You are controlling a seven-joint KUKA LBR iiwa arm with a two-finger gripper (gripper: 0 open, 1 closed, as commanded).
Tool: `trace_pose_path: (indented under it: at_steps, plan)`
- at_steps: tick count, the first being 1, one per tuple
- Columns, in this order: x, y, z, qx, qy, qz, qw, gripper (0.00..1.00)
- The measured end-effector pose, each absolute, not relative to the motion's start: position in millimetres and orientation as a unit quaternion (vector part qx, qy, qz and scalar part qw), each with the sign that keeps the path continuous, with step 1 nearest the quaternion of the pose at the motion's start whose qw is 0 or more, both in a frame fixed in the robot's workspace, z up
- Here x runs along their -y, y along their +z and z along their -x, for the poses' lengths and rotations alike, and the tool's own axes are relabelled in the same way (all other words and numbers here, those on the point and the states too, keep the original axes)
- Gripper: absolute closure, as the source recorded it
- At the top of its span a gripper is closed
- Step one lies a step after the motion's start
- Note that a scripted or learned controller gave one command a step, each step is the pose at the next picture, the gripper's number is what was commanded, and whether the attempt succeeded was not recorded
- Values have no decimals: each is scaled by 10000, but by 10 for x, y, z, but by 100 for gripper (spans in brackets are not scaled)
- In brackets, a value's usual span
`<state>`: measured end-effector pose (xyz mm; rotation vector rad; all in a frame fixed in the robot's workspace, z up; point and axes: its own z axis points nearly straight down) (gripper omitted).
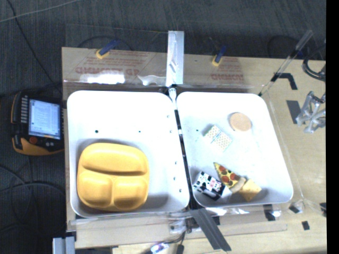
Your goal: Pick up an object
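Observation:
A big yellow loaf-shaped object (113, 175) lies in the front of the left bin (122, 107). The right bin (265, 142) holds a round tan disc (240, 122) at the back, a small white patterned card (219, 137) near the middle, and at the front a pizza-slice toy (226, 175), a black-and-white cow-patterned piece (207, 185) and a yellow wedge (250, 190) close together.
A divider (180, 142) runs between the two bins. A handheld pendant with a lit screen (38, 123) sits left of the bench. Clear panels with clamps (159, 70) stand behind the bins. Metal hardware (310, 112) lies on the bench at the right.

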<state>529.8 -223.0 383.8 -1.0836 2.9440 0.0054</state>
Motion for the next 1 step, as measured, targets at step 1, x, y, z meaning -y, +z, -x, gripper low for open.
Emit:
trace_pose_path:
  at_steps: [1]
  plan:
    - [2229, 4332, -5756, -9724, 8, 2332, 33, 100]
